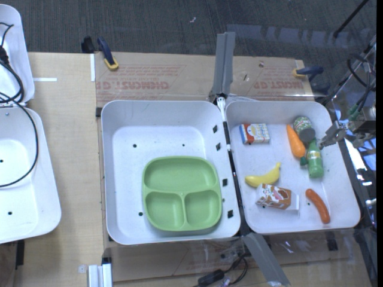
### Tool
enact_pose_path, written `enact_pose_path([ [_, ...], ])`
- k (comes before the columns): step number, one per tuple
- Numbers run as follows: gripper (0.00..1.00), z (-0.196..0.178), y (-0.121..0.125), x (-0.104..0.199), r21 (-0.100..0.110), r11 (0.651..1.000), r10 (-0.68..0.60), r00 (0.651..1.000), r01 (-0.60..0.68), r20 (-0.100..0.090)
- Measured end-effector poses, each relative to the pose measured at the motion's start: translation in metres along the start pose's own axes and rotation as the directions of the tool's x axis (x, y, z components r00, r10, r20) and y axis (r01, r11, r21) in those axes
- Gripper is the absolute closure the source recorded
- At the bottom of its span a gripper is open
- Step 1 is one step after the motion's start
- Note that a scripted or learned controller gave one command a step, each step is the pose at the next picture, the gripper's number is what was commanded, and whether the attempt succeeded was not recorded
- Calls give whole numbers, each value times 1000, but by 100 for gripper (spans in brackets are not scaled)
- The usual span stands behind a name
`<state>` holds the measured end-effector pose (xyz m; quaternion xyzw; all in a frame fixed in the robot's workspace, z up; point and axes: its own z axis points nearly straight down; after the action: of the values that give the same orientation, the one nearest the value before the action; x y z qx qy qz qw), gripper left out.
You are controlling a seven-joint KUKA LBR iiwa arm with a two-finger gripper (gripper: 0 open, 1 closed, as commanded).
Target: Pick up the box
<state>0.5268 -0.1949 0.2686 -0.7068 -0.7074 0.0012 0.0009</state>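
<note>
Two box-like things lie in the right bin (344,217). A small white box (255,133) with blue and red print lies flat near the bin's back left. A brown and white carton (277,197) lies on its side near the front, just below a yellow banana (264,176). Both stand free of the other items.
The right bin also holds an orange carrot (295,142), a green bottle (314,161), a dark-capped jar (303,127) and an orange-red sausage shape (318,205). A green divided plate (181,193) sits in the left bin (119,160). Cables and metal parts crowd the right edge (353,127).
</note>
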Motion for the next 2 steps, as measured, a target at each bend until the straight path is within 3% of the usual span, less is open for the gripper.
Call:
enact_pose_path([
  [1,0,120,46,74,2,995,100,995,-100,0],
  [2,0,76,129,163,-3,987,159,987,-159,0],
])
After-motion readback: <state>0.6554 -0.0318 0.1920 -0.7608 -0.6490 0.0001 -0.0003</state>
